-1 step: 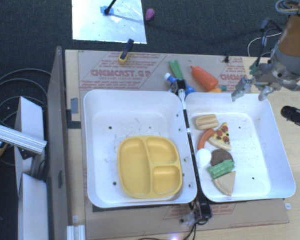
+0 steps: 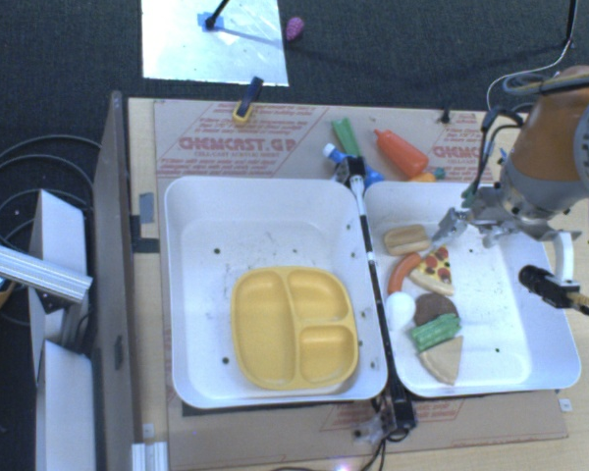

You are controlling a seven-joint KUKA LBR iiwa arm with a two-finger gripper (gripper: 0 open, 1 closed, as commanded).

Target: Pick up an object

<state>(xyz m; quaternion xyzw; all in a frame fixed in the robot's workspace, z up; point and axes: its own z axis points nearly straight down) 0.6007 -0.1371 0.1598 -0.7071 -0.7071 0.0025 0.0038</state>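
Beside the claw, the pizza slice points right-downward.

A tray lies in the left bin; toy foods — bread, pizza, egg — cluster along the right bin's left side.

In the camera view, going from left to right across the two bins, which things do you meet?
Yellow divided plate → white egg → pizza slice → gripper.
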